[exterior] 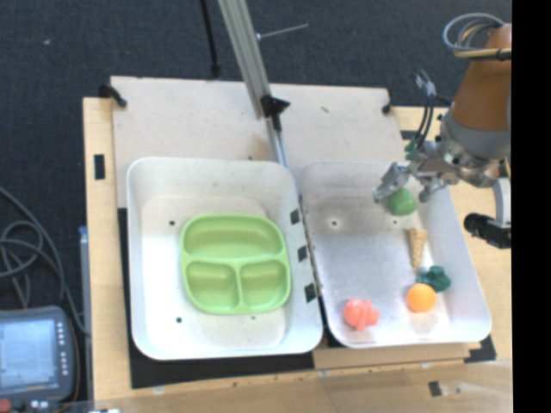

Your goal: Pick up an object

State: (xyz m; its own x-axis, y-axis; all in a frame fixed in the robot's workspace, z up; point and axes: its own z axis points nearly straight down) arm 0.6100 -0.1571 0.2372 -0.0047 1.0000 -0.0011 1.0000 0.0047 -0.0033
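The hand sits over the upper part of the right bin, its fingers closed around a small green object, which appears lifted clear of the bin floor (hard to be sure from this slant). The grasp looks made; what is left is raising it securely. A cone, orange ball and pink toy lie untouched.

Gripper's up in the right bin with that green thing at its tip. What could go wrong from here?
1. The green round object sits at the tip of the gripper, but a firm hold isn't clear; if lifted, it may slip and drop back into the right bin.
2. It lies near the bin's far wall, so a descent could clip the rim.
3. The cone-shaped piece lies just below; a dropped object could knock it.
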